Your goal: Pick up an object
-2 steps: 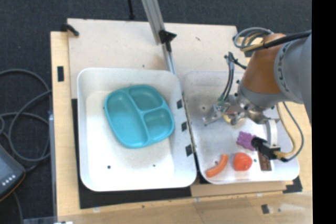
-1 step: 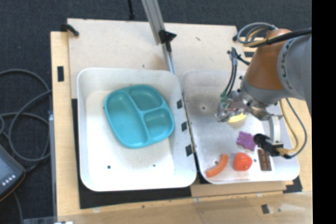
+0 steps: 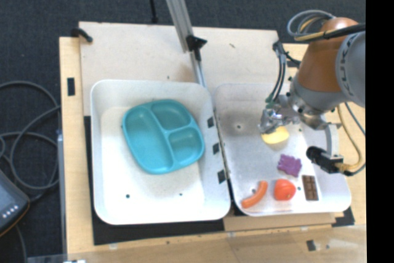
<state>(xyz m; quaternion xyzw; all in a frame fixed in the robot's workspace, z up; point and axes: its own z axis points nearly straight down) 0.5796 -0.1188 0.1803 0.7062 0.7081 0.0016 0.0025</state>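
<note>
White plastic is making up both shallow bins on the pale wooden bench (image 3: 135,52). I am looking for writing or brand marks on the things, but nothing readable is showing; the small brown bar (image 3: 309,187) in the right bin (image 3: 237,108) is carrying light marks that are too small to read.

The left bin (image 3: 108,132) is holding a teal divided plate (image 3: 163,135) with three compartments, lying a little tilted toward the middle.

In the right bin, a yellow object (image 3: 276,137), rounded like a lemon, is lying just under the gripper (image 3: 271,122). The gripper is hanging at its upper edge and seems to be touching it, but I cannot tell how far the fingers are apart or if they are gripping anything. Near the yellow object, lower and to the right, a purple block-like toy (image 3: 289,164) is sitting. Along the front wall of this bin an orange carrot-shaped piece (image 3: 255,193) and a red-orange round fruit (image 3: 284,190) are lying just beside each other, with the brown bar on their right.

The grey and orange arm (image 3: 326,64) is reaching in over the back right corner, with cables looping around it. A slanted aluminium rail (image 3: 175,0) is standing behind the bins, and black cables (image 3: 24,132) are lying on the dark floor on the left.
</note>
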